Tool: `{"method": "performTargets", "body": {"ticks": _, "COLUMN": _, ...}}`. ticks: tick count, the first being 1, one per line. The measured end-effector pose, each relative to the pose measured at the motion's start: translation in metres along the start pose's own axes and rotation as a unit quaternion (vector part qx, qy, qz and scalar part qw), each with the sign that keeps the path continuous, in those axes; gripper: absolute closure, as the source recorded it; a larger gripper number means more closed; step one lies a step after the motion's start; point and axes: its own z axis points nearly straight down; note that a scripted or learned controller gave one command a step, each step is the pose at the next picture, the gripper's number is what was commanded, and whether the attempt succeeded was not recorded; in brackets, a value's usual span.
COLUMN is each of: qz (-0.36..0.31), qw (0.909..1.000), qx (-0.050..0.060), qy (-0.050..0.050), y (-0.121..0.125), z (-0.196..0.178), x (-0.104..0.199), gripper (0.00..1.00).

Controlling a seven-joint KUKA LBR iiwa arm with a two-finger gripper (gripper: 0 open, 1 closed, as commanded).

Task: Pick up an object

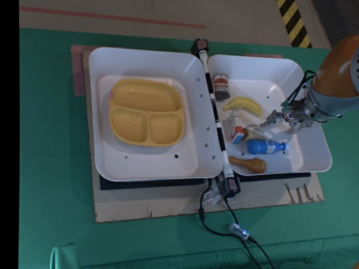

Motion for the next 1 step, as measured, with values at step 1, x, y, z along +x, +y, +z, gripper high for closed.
{"method": "performTargets", "body": {"ticks": 1, "qz": 0.0, "qw": 1.0, "qx": -0.003, "qy": -0.001, "y": -0.0515, "z": -0.0011, "x": -0.0002, "gripper": 0.0}}
